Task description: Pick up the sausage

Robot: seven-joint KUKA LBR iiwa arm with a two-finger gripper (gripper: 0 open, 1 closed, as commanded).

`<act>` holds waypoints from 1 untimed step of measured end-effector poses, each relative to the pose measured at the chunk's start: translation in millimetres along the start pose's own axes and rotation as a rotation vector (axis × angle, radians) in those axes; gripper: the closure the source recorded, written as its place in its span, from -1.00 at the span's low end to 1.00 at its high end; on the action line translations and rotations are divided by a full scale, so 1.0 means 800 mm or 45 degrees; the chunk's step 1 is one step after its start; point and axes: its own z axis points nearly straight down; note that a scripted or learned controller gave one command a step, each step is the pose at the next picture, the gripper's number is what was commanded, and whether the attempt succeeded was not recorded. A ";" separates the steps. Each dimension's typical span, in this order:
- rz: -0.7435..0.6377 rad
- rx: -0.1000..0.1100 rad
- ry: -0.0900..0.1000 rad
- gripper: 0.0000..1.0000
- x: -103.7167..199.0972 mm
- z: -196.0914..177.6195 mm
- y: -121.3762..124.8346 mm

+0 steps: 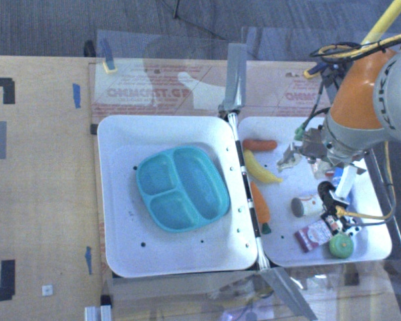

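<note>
**a:** ok quick count of what's on the bench? i get two white bins, the left bin (120, 246) and the right bin (374, 246), side by side.

**b:** same. the left one has one teal divided plate (182, 187), three compartments, well off to the gripper's left. in the right one: one sausage (260, 144), one banana (259, 168), one carrot (258, 208), one small grey-and-white cylinder thing (306, 206), one pink packet (314, 235), one green round fruit-looking thing (341, 246).

**a:** where's the sausage relative to the gripper (289, 158)?

**b:** just left of it and a bit further back, lying flat near the far rim by the divider. the banana is left of the gripper too, a little nearer the camera, with the carrot below that along the divider. the cylinder, packet and green thing sit on the near side of the tool.

**a:** arm pose?

**b:** arm (361, 105) comes in from the right, orange band up top, wrist angled down over the right bin, tool end pointing left toward the sausage and banana.

**a:** fingers open or closed?

**b:** honestly can't tell, that end is a blurry metallic blob. nothing visibly gripped. the arm also hides part of the bin's far right side, and there's some blue-white and black stuff under the wrist i can't make out.
</note>
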 end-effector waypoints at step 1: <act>0.249 0.001 -0.002 -1.00 -0.017 -0.010 0.076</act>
